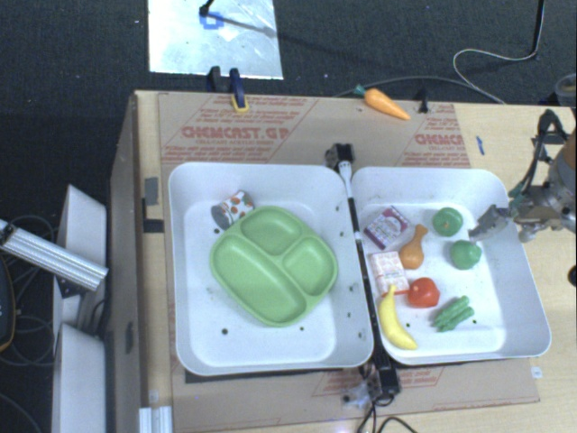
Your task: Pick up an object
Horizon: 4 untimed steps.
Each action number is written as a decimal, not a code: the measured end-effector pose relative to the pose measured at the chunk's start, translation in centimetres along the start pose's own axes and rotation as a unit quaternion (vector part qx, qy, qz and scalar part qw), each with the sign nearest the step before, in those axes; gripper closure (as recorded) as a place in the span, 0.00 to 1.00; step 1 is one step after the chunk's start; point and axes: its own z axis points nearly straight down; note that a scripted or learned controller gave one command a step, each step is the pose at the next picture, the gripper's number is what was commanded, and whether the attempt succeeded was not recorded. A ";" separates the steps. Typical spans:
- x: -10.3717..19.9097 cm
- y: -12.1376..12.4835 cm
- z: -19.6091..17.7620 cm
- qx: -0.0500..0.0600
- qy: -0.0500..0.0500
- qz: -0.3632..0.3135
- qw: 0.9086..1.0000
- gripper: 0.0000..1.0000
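Note:
The right bin (pixel 527 318) holds several toy foods: a green apple (pixel 448 221), a green round fruit (pixel 465 254), an orange gourd (pixel 414 247), a red tomato (pixel 423 291), a yellow banana (pixel 395 318), a green bean bunch (pixel 453 314) and two printed packets (pixel 388 226) (pixel 388 267). My gripper (pixel 485 225) reaches in from the right over the bin's right side. It hangs just right of the green apple and above the green round fruit. I see nothing held in it.
The left bin (pixel 194 332) holds a green divided plate (pixel 273 264) and a small tipped can (pixel 233 209). A toy carrot (pixel 386 104) lies on the bench behind the bins. A black clamp (pixel 341 156) sits at the divide between the bins.

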 end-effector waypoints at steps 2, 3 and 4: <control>-1.7 4.1 14.2 -0.001 -0.001 0.001 1.000 1.00; 1.6 1.5 4.8 -0.002 0.000 -0.001 1.000 1.00; 8.9 -4.4 -0.1 0.000 0.001 0.000 1.000 1.00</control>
